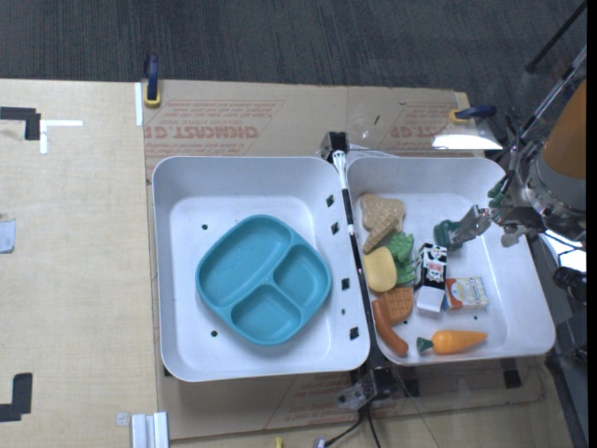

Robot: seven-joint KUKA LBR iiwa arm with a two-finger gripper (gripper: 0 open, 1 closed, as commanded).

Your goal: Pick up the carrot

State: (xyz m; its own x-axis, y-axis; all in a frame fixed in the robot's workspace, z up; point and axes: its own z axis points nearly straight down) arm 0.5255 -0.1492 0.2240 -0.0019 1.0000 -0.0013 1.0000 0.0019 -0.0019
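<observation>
1 carrot [454,342] near carton [465,293], label perhaps illegible.

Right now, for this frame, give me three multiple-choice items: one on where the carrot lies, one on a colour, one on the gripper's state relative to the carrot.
1. Where does the carrot lie?
A. On the divided plate
B. Near the front edge of the right bin
C. On the cardboard

2. What colour is the divided plate in the left bin?
A. Blue
B. Red
C. Yellow

3. Where does the gripper stand relative to the carrot?
A. Touching it
B. Lifting it
C. Apart from it, further back in the bin

Answers: B, the carrot rests by the right bin's near wall; A, the plate is blue; C, bare bin floor separates them.
</observation>
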